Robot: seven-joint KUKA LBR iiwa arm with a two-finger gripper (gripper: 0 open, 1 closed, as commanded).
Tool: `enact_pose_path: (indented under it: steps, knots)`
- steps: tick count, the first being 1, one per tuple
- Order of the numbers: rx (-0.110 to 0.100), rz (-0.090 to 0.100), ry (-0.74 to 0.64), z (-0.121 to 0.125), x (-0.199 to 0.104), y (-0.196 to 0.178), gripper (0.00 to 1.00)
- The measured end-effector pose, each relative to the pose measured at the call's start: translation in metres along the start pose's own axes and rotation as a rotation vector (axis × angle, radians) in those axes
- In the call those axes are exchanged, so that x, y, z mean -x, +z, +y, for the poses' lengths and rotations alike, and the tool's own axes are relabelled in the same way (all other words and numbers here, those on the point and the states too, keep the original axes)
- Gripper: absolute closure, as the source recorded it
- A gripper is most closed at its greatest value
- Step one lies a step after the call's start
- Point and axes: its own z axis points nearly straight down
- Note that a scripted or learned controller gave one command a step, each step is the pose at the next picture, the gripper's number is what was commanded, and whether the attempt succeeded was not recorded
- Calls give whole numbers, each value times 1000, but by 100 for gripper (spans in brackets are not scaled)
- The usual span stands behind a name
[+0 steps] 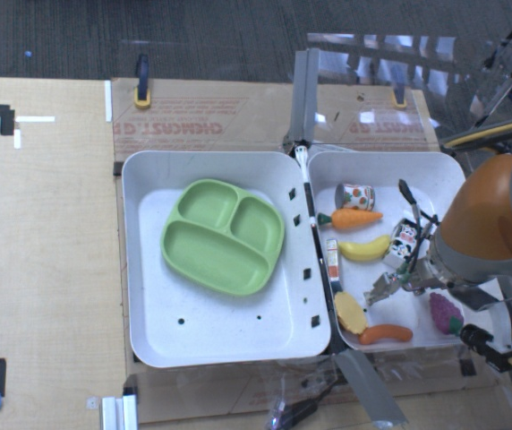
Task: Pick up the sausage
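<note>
Overhead slanted look at a bench with two shallow white bins side by side. Grey arm with an orange band reaching in from the right, over the right bin.

Gripper low over the middle of the right bin, metal tip pointing left. Released or clenched: cannot tell, too small and cluttered at the tip. Nothing visibly held.

Sausage, orange-red and lying flat, just toward the near edge from the gripper, close to the bin's front wall, apart from the tip. Not lifted.

Around the gripper, in the same bin:
- Flat yellow toy piece, near, to the left and slightly toward the front, its end touching or nearly touching the sausage.
- Banana, near, toward the back and slightly left.
- Carrot, farther back beyond the banana.
- Small printed can, on its side, farthest back.
- Small white carton, just behind the gripper, to the right of the banana.
- Purple grape bunch, to the right and toward the front, beside the wrist.
- Slim white and red stick, to the left, along the bin's left wall.

Left bin well to the left of the gripper, holding a green divided plate with three compartments.
</note>
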Motion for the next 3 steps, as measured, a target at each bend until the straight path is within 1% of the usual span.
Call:
enact_pose_path:
  steps: [1,2,3]
  knots:
    - [3,-3,-406,48,-56,-101,0]
    - [1,-3,-404,26,-142,-100,0]
    - [1,-3,-282,30,-165,-100,0]
